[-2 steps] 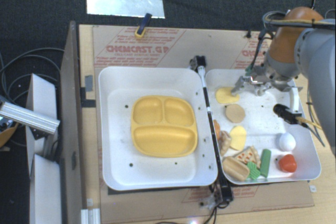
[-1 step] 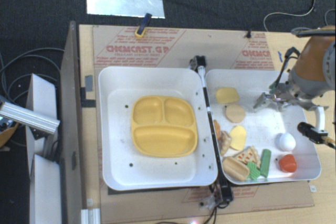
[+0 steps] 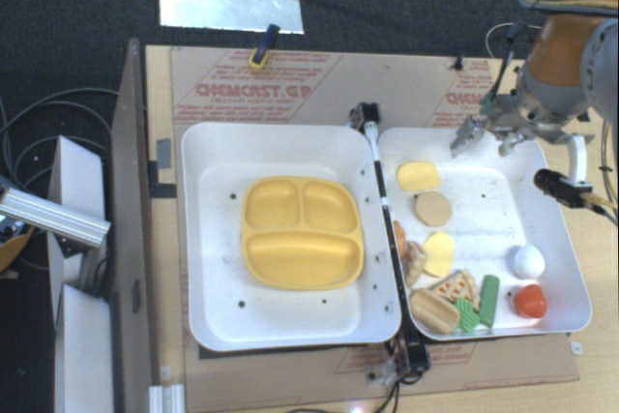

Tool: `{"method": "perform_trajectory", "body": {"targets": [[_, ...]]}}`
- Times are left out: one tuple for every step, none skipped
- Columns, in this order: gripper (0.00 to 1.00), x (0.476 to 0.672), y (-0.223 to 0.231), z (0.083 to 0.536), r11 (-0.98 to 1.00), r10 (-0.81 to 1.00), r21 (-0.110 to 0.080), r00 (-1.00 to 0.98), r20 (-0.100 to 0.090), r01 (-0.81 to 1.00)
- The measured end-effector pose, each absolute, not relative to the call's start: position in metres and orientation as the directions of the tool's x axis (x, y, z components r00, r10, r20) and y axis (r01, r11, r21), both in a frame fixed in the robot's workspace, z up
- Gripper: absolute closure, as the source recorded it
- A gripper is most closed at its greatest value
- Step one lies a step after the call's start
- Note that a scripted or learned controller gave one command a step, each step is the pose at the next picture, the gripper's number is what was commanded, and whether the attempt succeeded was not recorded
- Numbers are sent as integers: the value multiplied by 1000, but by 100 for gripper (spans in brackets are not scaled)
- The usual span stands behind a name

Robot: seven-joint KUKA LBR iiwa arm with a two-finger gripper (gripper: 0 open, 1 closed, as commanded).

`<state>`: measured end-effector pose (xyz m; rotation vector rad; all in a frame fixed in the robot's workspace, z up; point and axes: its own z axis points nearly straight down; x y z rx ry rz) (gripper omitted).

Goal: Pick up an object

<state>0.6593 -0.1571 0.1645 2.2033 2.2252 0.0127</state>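
Gripper (image 3: pixel 488 136) poised over far right corner of right bin (image 3: pixel 571 251), fingers (image 3: pixel 465 137) spread apart, nothing between them. In right bin: yellow piece (image 3: pixel 418 176) near far left, tan round disc (image 3: pixel 432 208) just below, another yellow piece (image 3: pixel 439 253) nearer, white egg (image 3: pixel 527 261) and red tomato (image 3: pixel 529 302) at right, green stick (image 3: pixel 488 299) and cracker-like pieces (image 3: pixel 453 289) by bun (image 3: pixel 434 311) along near edge. In left bin (image 3: pixel 208 208): yellow divided plate (image 3: pixel 302 232), centred. Both bins side by side on bench (image 3: pixel 290 82).

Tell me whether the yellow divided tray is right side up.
Right side up: the yellow divided tray shows three sunken compartments facing upward in the left bin.
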Motion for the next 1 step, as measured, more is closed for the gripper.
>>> {"method": "perform_trajectory", "body": {"targets": [[0,666,-100,82,8,1000,2,-8,5,1000]]}}
